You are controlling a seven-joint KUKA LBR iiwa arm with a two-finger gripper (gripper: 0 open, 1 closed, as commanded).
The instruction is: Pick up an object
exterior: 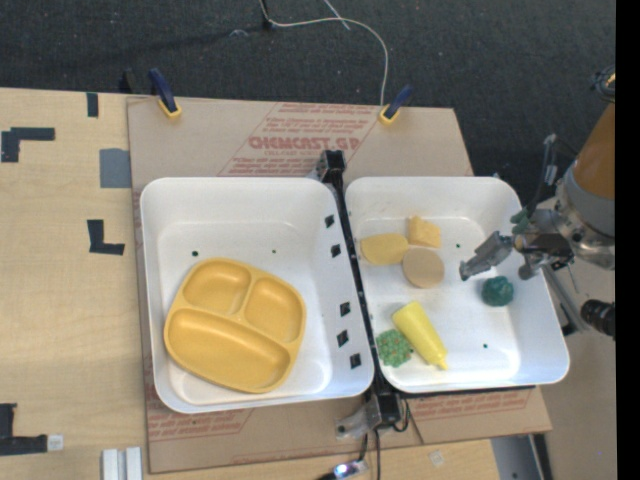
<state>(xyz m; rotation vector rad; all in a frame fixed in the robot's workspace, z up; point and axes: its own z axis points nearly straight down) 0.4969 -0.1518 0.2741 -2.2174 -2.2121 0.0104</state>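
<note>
Two white bins sit side by side on the bench so that things can be lifted from one and dropped in the other. The left bin (160,218) holds a yellow divided plate (235,323), lying flat near its front. The right bin (470,193) holds the loose items, all candidates for the pick: a yellow wedge (424,232) and a yellow oval piece (383,249) touching a tan disc (423,267) near the middle, a yellow cone (421,334) with a green clump (393,347) against it toward the front, and a dark green lump (497,290) alone near the right wall. The arm (598,173) comes in over that right wall, and the gripper (512,250) hangs above the right part of the bin, just behind the lump and apart from it. One grey finger (481,256) juts left toward the disc; the other is lost against the wrist body, so whether the tool is spread or closed cannot be told. Nothing is seen between the fingers, so no pick looks made yet. The lump is the nearest target; its place close to the wall could crowd a finger.
</note>
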